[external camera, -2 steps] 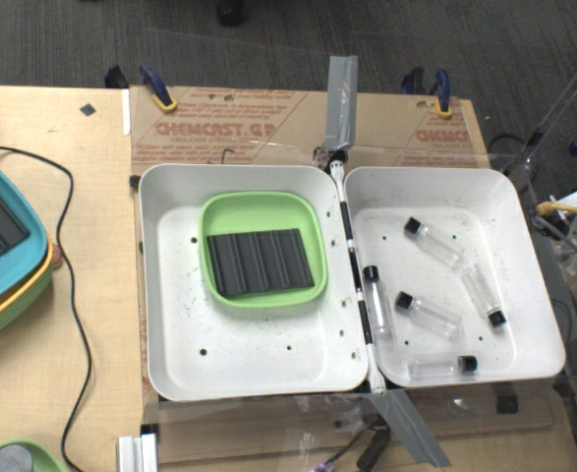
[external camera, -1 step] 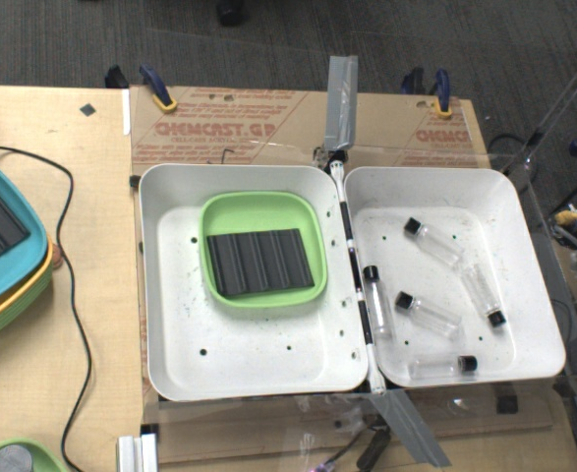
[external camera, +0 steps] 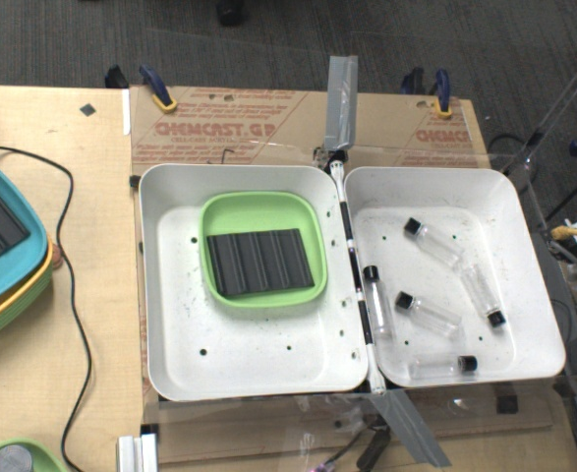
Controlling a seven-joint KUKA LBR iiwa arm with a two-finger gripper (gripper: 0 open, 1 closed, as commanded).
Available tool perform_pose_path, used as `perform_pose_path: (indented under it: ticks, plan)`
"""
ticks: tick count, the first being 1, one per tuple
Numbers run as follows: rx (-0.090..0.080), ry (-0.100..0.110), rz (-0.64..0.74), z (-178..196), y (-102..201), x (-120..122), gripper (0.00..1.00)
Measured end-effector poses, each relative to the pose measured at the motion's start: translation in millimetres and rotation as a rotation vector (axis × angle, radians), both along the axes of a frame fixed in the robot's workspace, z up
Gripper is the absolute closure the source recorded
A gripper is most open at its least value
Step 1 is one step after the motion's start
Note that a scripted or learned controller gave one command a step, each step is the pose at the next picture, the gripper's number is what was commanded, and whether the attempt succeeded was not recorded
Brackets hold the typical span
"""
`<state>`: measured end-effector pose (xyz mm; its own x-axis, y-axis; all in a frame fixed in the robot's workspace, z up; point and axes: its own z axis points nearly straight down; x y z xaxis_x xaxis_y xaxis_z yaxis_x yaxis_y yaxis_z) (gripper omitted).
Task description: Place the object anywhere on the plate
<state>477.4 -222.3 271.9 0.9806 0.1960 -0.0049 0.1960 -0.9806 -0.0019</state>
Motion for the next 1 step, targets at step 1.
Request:
perform_pose_path:
  ticks: [1]
  plan:
    - [-0.001, -0.001, 0.005, 18.4, -0.3, 0.1, 0.00]
